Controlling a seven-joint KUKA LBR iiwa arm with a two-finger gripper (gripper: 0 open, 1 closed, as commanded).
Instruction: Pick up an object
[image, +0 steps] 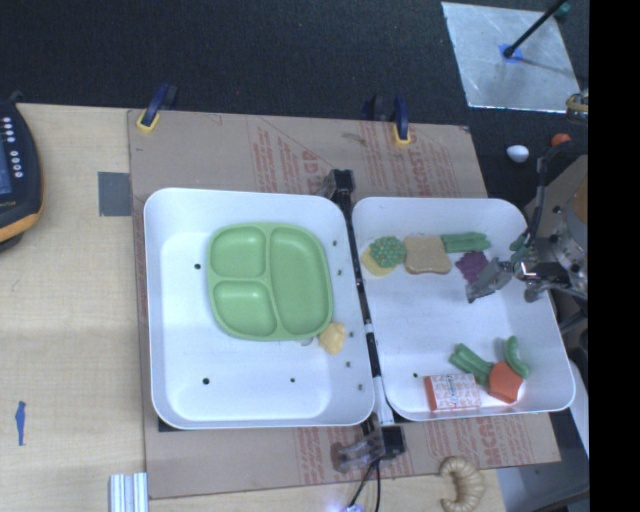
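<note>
In the right bin (400, 330), the gripper (487, 283) is poised low, its jaw state impossible to judge. The purple object (470, 265) is found just up-left of it, touching distance, beside the toast slice (428, 255).

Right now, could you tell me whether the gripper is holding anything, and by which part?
It cannot be told: the gripper sits low by the purple piece in the right bin, with nothing visibly between its fingers.

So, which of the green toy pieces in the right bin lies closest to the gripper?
The long green piece at the bin's far edge, beside the purple piece. The gripper sits near it; other greens lie farther.
</note>
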